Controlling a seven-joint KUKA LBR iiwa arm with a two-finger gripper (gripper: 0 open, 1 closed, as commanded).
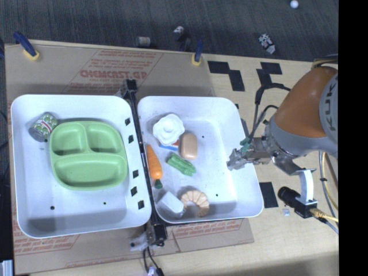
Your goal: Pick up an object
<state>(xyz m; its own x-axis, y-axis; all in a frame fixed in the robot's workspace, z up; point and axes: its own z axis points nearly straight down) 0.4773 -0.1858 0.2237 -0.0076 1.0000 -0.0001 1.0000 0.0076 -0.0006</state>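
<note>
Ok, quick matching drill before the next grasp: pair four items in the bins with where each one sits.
Things:
1. green divided plate
2. carrot
3. croissant
4. gripper

Places:
A. near front edge of right bin
B. left bin
C. above right bin's right side
D. along right bin's left wall

Pairs: 1-B, 2-D, 3-A, 4-C
</note>
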